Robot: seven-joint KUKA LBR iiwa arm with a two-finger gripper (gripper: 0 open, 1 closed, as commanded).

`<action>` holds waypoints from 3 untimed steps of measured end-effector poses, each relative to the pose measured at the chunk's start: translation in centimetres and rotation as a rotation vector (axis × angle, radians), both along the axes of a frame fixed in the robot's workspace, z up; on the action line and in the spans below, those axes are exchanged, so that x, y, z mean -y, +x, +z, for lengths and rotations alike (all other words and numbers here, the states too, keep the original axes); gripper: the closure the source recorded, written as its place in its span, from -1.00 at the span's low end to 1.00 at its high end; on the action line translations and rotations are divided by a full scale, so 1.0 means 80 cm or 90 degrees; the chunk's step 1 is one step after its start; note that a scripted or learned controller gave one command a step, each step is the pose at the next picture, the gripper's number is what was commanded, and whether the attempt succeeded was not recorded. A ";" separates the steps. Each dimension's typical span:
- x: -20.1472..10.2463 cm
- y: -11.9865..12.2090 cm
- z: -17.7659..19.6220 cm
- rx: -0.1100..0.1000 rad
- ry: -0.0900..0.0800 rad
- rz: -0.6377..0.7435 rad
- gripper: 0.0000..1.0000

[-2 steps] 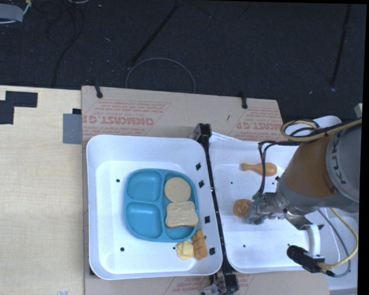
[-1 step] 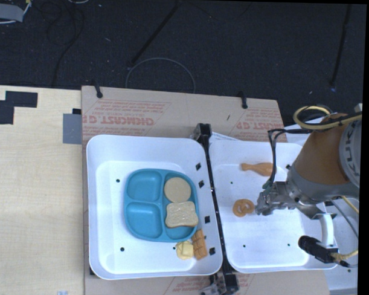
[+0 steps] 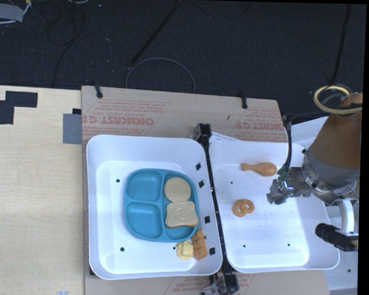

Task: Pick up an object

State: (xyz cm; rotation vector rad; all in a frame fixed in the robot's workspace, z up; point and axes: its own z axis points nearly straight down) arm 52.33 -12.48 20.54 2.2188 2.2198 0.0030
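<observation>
Smooth white plastic bins (image 3: 105, 171), a glossy blue plastic plate (image 3: 143, 206), matt cardboard (image 3: 173, 113) beneath.

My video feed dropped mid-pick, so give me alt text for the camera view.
The grey arm's two-finger gripper hovers in the right white bin, beside a tan pretzel and a toy chicken drumstick. The left white bin holds a blue divided plate carrying a round cookie and a bread slice.

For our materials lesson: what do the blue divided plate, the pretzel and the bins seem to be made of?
Blue divided plate: likely moulded plastic, with an even colour and a soft sheen. Pretzel: probably a plastic or rubber toy, uniformly tan and smooth, though too small to tell for sure. Bins: seemingly thin white plastic, with rounded rims and a faint gloss.
</observation>
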 end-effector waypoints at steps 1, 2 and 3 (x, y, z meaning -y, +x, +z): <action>0.001 0.000 0.019 -0.003 0.001 0.000 1.00; -0.061 0.017 0.007 -0.005 0.002 0.002 1.00; -0.132 0.019 0.018 -0.004 0.002 0.003 1.00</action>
